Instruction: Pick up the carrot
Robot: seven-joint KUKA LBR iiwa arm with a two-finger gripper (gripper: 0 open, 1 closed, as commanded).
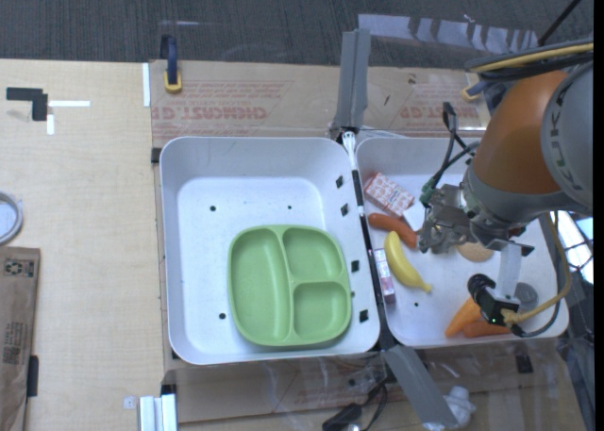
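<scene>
The carrot [464, 319] is an orange cone lying near the front of the right bin [538, 325]. A bit of green shows at its right end, which is partly covered by a black fitting and cable. My gripper [431, 234] hangs over the middle of the right bin, up and to the left of the carrot and apart from it. Just left of the gripper lies a reddish-orange sausage-shaped item [391, 223].
A yellow banana [404, 264] lies below the reddish item, and a red-and-white packet [388, 191] lies above it. A tan object [475, 251] peeks out under the wrist. The left bin [189, 231] holds a green divided plate [289, 284].
</scene>
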